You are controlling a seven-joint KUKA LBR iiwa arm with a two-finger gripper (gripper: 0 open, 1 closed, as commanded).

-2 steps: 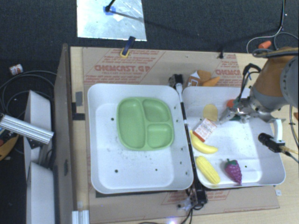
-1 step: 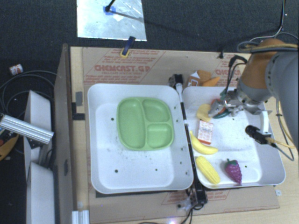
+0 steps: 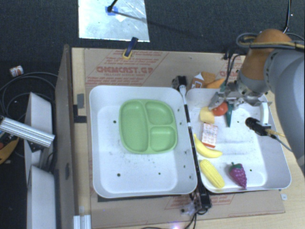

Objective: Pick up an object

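Gripper (image 3: 224, 108) of the grey arm hung low at the far end of the right bin (image 3: 276, 168), its tip just over a red tomato-like piece (image 3: 219, 109) — whether it pinched that piece or sat spread I could not tell. From my remote station I noted in that bin a yellow block (image 3: 206, 115), a small red-and-white packet (image 3: 209, 134), a banana (image 3: 208, 148), a corn cob (image 3: 212, 173) and a purple grape cluster (image 3: 238, 174). Left bin (image 3: 107, 175) held a green divided plate (image 3: 147, 126) — well apart from the arm.
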